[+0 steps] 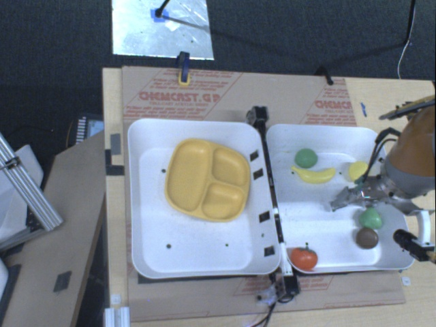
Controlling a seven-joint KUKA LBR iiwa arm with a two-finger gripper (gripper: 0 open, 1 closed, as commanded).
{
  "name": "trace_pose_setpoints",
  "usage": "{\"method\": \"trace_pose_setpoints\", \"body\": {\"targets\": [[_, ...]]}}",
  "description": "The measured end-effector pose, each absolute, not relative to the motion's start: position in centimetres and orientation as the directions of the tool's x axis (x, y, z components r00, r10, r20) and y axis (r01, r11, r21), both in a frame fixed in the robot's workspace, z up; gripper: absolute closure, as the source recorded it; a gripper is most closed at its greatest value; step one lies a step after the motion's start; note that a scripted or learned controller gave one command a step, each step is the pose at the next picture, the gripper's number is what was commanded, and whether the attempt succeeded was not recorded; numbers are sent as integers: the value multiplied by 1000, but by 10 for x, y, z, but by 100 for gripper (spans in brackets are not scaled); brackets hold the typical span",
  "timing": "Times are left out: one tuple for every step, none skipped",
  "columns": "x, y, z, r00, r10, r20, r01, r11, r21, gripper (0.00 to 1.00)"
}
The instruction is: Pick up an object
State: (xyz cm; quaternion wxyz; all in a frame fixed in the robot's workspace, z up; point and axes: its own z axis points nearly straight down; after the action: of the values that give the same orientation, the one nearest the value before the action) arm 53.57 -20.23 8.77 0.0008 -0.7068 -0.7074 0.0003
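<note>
Jaws (pixel 344 201) are seen low over the right bin (pixel 327 136), reached in from three o'clock, the grey arm (pixel 409 165) slanting down from the frame's edge. Whether they are parted or closed cannot be told. A green ball (pixel 371 218) lies just beside them at four o'clock, a brown ball (pixel 367 238) below it. A banana (pixel 314 175) lies near at eleven o'clock, and nothing is seen gripped.

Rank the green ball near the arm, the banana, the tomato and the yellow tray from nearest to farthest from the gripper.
From the gripper:
1. Green ball, just right of it.
2. Banana, up and left, same bin.
3. Tomato, that bin's lower-left corner.
4. Yellow tray, in the left bin.
</note>
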Motion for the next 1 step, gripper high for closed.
{"method": "trace_pose_setpoints", "body": {"targets": [[537,-203,101,-1,1000,-2,1000,1,4,100]]}}
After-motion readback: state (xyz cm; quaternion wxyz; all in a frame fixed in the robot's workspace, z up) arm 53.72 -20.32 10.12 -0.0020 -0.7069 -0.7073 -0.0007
